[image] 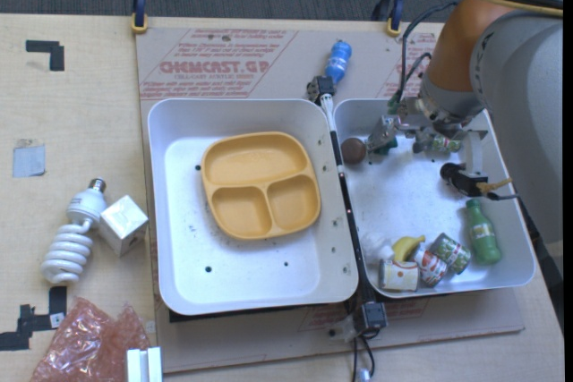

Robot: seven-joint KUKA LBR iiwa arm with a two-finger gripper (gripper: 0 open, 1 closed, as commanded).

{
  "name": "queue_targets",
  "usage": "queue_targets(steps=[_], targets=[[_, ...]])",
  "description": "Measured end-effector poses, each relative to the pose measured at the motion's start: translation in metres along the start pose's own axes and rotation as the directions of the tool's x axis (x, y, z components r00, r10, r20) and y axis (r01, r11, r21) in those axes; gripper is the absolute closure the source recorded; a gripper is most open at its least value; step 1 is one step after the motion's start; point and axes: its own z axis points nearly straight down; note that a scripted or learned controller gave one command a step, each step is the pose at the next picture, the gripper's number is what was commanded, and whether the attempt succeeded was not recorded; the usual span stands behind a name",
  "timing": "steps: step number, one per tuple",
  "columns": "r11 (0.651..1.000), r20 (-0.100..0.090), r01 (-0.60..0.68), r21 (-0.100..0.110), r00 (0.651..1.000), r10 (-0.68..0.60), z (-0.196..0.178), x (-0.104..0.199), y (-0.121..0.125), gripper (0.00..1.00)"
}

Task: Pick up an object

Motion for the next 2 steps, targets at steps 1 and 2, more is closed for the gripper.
queue_targets(steps=[1, 2], targets=[[1.000, 0.001, 0.002, 0.001, 1.000, -0.002, -0.010, 0.000, 0.000, 1.00], [1.000, 0.000, 0.000, 0.001, 1.000, 0.000, -0.148, 0.022, 0.000, 1.00]])
